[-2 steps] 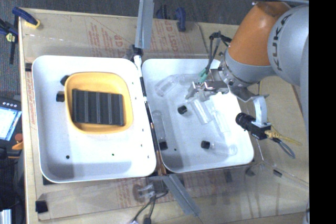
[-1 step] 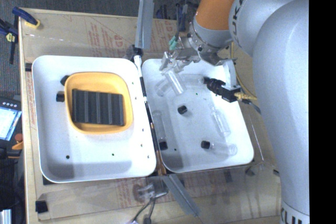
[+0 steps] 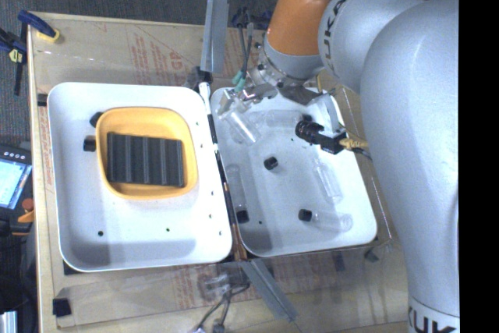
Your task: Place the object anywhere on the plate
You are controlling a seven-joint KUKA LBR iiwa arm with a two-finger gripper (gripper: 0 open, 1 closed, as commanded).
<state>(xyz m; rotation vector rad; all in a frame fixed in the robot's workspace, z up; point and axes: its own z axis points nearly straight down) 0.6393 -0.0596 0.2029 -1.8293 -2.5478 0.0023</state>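
**Q:** Bench point(image 3: 117, 51) with 2 white bins: where are the jaws, and are they open?

**A:** The gripper point(image 3: 240, 95) hangs over the upper-left corner of the right bin point(image 3: 355, 234). Whether the jaws are open or closed cannot be told, and nothing is seen held.

**Q:** Where does the object lie from there?

**A:** Probably it is the small black piece point(image 3: 270, 163), down-right of the gripper on the bin floor. It is too small to give a long axis. The yellow plate point(image 3: 148, 121) sits leftward in the left bin point(image 3: 70, 230), across the shared rims.
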